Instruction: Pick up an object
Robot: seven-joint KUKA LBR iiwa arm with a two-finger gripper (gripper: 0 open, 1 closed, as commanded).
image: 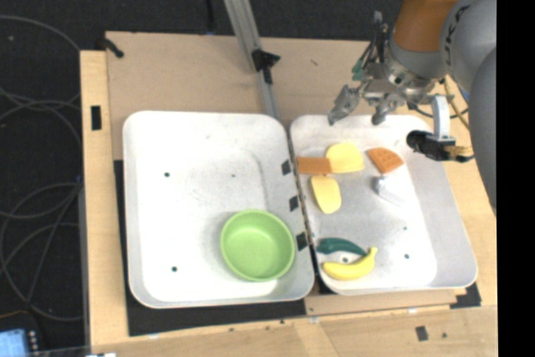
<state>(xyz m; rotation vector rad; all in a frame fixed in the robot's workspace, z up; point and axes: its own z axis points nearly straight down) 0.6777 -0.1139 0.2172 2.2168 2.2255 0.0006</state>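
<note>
My gripper [361,109] hangs open above the far edge of the right bin [435,247], with nothing between its fingers. Just in front of it lie a yellow rounded piece [344,157] and an orange-brown block [313,166] by the bin's left wall. An orange wedge [384,159] lies to the right of them, with a small grey piece [386,188] below it. A pale yellow oval [327,195] sits nearer the middle. At the bin's near edge a yellow banana [349,265] rests against a dark green object [336,247].
The left bin [167,155] holds a green bowl [257,244] in its near right corner. A slanted metal pole [238,8] rises behind the bins. Cables lie on the dark floor to the left.
</note>
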